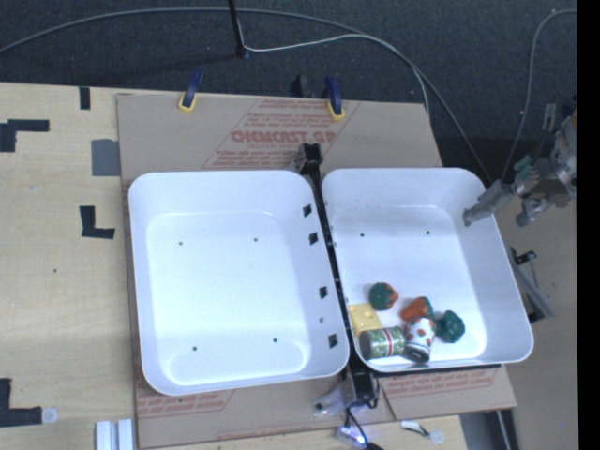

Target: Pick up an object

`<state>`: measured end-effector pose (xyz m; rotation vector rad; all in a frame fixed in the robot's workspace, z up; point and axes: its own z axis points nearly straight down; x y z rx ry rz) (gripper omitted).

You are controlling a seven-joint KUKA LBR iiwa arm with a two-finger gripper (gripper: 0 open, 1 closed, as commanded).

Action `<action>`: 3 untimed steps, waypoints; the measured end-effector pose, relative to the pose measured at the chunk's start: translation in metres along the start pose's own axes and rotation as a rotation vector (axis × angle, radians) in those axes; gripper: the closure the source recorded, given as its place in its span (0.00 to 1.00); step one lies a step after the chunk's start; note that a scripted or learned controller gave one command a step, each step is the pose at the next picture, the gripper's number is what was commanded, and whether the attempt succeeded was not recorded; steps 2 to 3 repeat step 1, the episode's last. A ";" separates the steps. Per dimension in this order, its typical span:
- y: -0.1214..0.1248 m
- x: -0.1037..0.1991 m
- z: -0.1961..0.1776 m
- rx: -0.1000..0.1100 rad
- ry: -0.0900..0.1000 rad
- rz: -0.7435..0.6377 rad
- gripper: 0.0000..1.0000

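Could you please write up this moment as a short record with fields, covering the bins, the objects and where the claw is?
left bin: white, shallow, beside the right one
right bin: white, shallow, holds all the objects
objects: clustered in the right bin's near corner
items: yellow block, green can lying on its side, dark green ball, orange piece, teal piece, white and red piece
claw: over the right bin's far right rim, apart from the objects
under the bins: cardboard sheet clamped at its far edge

hand (525,200) blurred at right edge; small toys (412,322) too small to identify.
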<state>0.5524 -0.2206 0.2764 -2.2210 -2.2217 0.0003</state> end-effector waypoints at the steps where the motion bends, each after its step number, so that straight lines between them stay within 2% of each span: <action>1: 0.000 0.024 0.159 0.013 0.004 -0.001 0.00; 3: 0.000 0.024 0.159 0.013 0.004 -0.001 0.00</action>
